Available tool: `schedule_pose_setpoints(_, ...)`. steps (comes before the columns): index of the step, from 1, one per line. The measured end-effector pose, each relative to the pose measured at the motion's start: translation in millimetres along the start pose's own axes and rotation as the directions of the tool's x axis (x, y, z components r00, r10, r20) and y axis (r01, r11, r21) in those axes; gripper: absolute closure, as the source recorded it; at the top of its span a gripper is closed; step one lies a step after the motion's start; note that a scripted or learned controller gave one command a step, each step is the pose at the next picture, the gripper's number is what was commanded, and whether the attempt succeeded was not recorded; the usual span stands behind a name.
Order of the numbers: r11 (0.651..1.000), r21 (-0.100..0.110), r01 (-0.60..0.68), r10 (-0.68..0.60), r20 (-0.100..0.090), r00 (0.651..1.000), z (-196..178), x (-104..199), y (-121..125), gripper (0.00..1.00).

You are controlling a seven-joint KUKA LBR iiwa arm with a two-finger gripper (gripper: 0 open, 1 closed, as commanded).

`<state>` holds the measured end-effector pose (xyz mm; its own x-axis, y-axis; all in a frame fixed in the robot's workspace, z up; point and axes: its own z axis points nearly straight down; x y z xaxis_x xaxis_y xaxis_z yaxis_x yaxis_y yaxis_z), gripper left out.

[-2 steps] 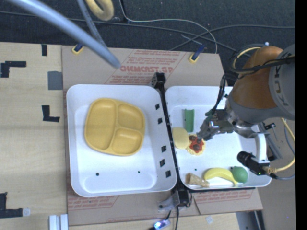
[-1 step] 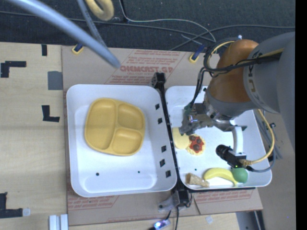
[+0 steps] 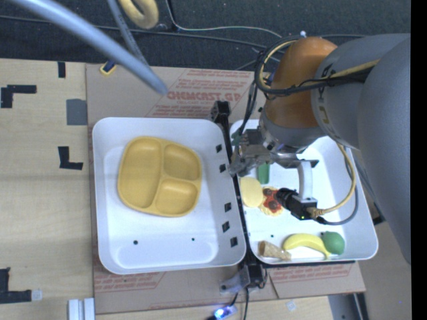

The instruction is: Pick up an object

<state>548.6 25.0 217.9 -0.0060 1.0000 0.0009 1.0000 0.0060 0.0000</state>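
Nothing lifted yet, as far as you can judge. Gripper (image 3: 257,157) low in right bin (image 3: 353,242), above green piece (image 3: 263,173); finger state hidden, you cannot tell. Yellow disc (image 3: 251,193), banana (image 3: 304,243), green ball (image 3: 334,243) all lie on bin floor. Grasp and lift remain.

yellow divided plate (image 3: 160,176) in left bin (image 3: 107,199), brown cardboard sheet (image 3: 200,92) under both bins, at 12 o'clock.

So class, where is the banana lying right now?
In the camera view the banana lies in the right bin, near its front edge, between a green fruit on its right and a small tan piece on its left.
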Motion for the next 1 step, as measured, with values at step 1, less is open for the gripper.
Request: schedule_pose_setpoints(1,1.000,0.001,0.002,-0.002,0.000,1.000,3.5,59.6,20.1,1.00)
